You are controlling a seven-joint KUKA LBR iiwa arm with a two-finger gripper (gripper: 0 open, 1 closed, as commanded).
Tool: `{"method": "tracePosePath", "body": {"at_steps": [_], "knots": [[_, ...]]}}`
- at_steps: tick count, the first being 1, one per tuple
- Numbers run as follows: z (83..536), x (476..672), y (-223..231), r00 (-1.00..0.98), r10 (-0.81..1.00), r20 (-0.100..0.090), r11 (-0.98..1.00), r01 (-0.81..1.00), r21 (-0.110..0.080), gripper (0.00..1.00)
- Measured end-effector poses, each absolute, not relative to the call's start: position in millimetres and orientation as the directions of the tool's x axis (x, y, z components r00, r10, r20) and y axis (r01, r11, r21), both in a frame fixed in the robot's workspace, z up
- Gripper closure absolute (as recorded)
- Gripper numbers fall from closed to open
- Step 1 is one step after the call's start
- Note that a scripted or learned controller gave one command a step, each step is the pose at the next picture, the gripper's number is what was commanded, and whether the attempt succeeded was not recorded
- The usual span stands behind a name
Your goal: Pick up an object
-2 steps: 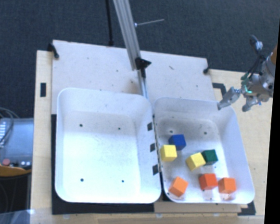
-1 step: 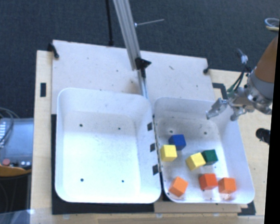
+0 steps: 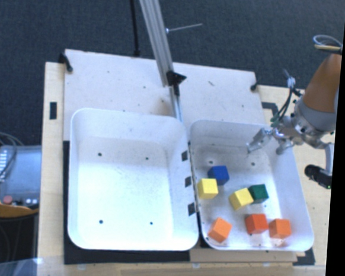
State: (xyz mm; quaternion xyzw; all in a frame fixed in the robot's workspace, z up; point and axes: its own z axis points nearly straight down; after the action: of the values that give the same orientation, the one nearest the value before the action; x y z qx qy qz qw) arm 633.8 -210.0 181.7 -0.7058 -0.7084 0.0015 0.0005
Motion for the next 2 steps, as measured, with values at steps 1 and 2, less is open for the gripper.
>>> {"method": "tracePosePath", "body": {"at_steps": [1,2], "knots": [[130,642.9,-206,-0.007,1.0,-0.001,0.007,1.0,-0.003,0.0],[145,644.5,-207,-0.008,1.0,-0.004,0.008,1.0,0.005,1.0]]}}
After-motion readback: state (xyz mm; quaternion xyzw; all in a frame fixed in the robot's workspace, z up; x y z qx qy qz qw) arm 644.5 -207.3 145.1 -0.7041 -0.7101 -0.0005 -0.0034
